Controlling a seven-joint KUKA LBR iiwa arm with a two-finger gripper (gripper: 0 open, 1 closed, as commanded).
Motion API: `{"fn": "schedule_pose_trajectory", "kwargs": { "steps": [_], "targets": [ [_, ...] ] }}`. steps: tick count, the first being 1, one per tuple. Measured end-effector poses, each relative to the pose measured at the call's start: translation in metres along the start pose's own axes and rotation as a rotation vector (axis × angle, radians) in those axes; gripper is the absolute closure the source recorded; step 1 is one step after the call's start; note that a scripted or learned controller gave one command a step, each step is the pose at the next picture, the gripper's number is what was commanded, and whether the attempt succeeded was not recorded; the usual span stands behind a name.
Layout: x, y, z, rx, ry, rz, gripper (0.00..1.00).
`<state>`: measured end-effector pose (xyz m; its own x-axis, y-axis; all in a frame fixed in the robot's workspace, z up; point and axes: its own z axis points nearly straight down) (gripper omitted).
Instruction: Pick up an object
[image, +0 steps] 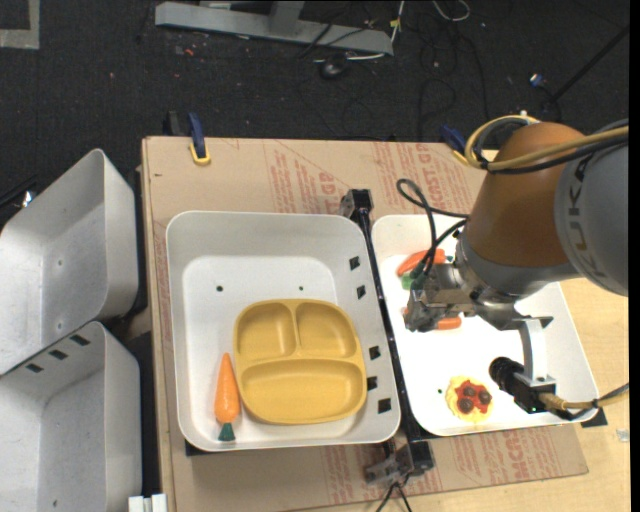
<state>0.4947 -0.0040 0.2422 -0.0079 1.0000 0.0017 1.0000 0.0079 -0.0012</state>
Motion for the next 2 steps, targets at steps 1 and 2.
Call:
{"fn": "schedule_pose_trajectory", "kwargs": {
  "steps": [1,2],
  "targets": [
    [0.049,0.001,-0.006,-0.001,-0.001,0.0,1.0],
    [0.103,0.007,0.009,-0.001,-0.002,0.001,1.0]
  ]
}}
